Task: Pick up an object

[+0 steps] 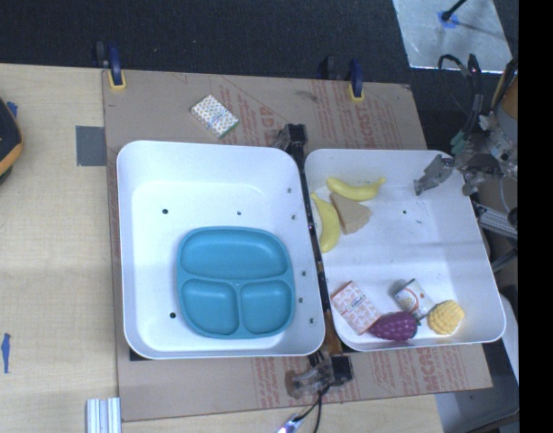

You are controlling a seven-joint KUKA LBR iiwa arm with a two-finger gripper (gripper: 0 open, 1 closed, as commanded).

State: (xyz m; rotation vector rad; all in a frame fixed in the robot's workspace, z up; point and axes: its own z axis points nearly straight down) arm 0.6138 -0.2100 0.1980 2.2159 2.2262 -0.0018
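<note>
Camera view: the gripper (431, 175) hovers over the right bin's (456, 242) far right corner, holding nothing; whether its claw is apart or together cannot be told. Two bananas (354, 188) and a tan wedge (351, 215) lie near the bin's left wall. The left bin (150, 179) holds a blue divided tray (235, 280).

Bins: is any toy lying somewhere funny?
Yes. One small patterned packet lies on the cardboard behind the left bin, outside both bins. The bananas, grapes and corn sit in the right bin.
</note>
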